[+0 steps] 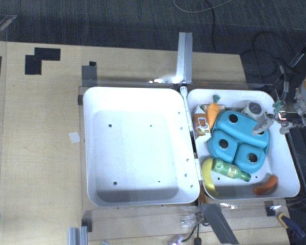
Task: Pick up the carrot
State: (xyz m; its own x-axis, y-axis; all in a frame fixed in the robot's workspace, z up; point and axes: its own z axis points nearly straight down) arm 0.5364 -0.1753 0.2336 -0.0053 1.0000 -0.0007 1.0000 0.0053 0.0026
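The carrot (pixel 212 113), orange with a small green top, lies at the back left of the right bin (pixel 294 173). It sits between a small printed box (pixel 200 124) and a blue moulded tray (pixel 238 140). My gripper (pixel 265 122) reaches in from the right over the tray's back right corner, well to the right of the carrot and apart from it. Nothing shows in its grasp.
The right bin also holds a grey round item (pixel 253 107) at the back, a green bottle (pixel 230 171), a yellow banana (pixel 207 173) and a red-orange sausage-shaped item (pixel 265 185) at the front. The left bin (pixel 135 144) adjoins it across a metal divider (pixel 184 60).
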